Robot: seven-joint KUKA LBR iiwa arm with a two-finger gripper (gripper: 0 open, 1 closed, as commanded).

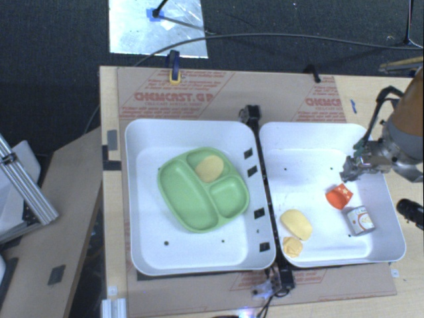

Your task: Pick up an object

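In the right bin (311,144) lie an orange-red piece (338,196), a small grey-and-white can (360,220), a yellow oval object (297,223) and a smaller yellow lump (292,246). My gripper (350,169) hangs over the right side of that bin, just above and to the right of the orange-red piece. I see nothing between its fingers. The left bin (149,151) holds a green divided plate (187,201) with a pale yellow object (209,169) in its upper compartment.
A black clip strip (258,177) runs between the two bins. The bins rest on a cardboard sheet (218,91). A metal frame (23,184) stands at the far left. The arm's grey wrist (404,144) comes in from the right.
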